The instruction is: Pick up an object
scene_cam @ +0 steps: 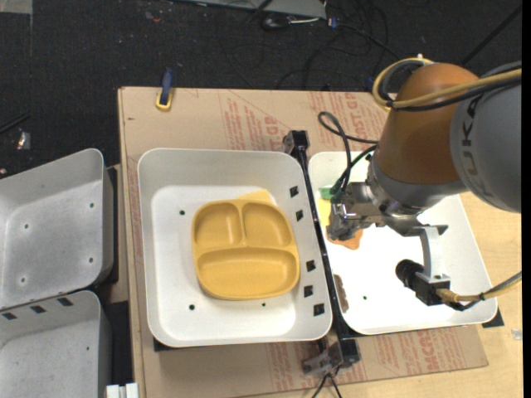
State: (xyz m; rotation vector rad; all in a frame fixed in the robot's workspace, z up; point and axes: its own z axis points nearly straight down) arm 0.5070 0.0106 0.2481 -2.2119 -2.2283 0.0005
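The arm [448, 131], grey with an orange band, reaches in from the right and hangs low over the right bin [465, 247]. Its gripper [344, 218] sits near that bin's left wall, close to the divider between the two bins. Whether the fingers are apart or together cannot be told, as the wrist hides them. Just below the gripper an orange object [348, 239] lies on the bin floor, partly covered by the wrist, so contact cannot be judged. A small green item [334, 193] shows beside the gripper's upper edge. In the left bin [166, 189] a yellow divided plate [246, 249] lies flat near the centre. Both bins rest on the table [207, 114].
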